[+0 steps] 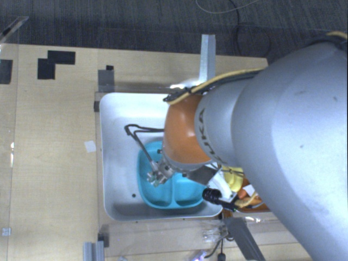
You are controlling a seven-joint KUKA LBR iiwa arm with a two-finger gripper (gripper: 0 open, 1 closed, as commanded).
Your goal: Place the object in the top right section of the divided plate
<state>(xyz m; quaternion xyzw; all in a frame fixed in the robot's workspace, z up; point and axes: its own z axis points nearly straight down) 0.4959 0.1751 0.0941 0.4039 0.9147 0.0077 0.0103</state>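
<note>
Plate (161,197): bright blue, shallow, rounded corners, raised ridges splitting it into sections; one ridge runs between the two nearer sections. Its far part is covered by the gripper (157,174) and the arm (272,140), so the top right section is not readable. The plate sits in the left bin (104,145), on the floor toward the near right corner, close to the near wall. The rest of the bin floor shows bare white. Gripper hangs low over the plate's left side, near the middle ridge; open or closed cannot be told, and whether it carries the object is too small and blurred to say. A thin dark cable (134,129) loops from the gripper over the bin floor. Right of the bin, in the gap under the arm, a yellow thing (235,177) and an orange thing (253,201) lie close together; what holds them is hidden by the arm. Bin stands on a pale wood bench (54,145).
</note>
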